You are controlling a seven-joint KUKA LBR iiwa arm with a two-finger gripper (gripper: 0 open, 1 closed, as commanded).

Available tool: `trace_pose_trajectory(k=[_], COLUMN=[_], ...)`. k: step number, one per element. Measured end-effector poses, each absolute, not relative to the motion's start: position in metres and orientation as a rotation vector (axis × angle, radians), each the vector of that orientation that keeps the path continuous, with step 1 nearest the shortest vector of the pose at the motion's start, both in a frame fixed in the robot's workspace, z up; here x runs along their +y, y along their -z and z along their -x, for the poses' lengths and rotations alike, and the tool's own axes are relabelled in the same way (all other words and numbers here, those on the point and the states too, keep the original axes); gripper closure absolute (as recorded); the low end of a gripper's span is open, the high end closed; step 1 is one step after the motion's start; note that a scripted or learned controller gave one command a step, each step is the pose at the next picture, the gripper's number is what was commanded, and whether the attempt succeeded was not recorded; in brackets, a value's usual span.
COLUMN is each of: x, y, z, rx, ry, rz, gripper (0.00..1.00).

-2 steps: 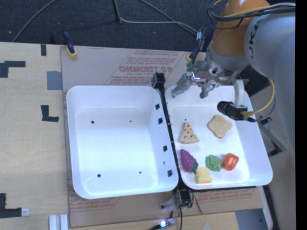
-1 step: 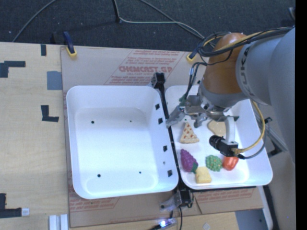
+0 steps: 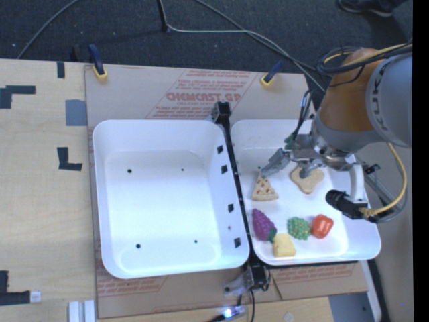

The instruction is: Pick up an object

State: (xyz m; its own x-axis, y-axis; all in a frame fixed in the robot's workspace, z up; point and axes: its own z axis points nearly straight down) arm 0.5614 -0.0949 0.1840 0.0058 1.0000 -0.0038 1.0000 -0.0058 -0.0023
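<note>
Here, the grey arm with its orange band (image 3: 348, 102) reached in from the right edge of the table, and its jaws (image 3: 292, 164) hung low inside the right-hand shallow white bin (image 3: 255, 136), near that bin's far side. The two dark fingers were spread apart, one tip just beside the tan wedge-shaped toy slice with a criss-cross top (image 3: 264, 189), the other over the pale tan rounded toy biscuit (image 3: 307, 179); nothing sat between them.

Nearer the front edge of the same bin lay a purple toy bunch of grapes (image 3: 262, 224), a yellow toy chunk (image 3: 284, 245), a green knobbly toy vegetable (image 3: 299, 228) and a red toy pepper (image 3: 322, 226).

The left-hand shallow white bin (image 3: 107, 180) sat alongside.

The step looked like the final approach, with no grasp made yet. The next move probably called for centring on one piece, most likely the wedge or the biscuit, lowering, then closing around it.
</note>
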Motion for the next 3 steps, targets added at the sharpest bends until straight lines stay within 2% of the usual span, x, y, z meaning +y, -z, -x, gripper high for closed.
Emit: trace_pose_trajectory(k=[1, 2, 3], x=[-0.102, -0.100, -0.125], y=[-0.080, -0.085, -0.086], z=[-0.563, -0.580, -0.561], rx=[2.220, 2.223, 2.219], ry=[0.003, 0.002, -0.002], rz=[-2.221, -2.221, -2.219], gripper=[0.00, 0.00, 0.00])
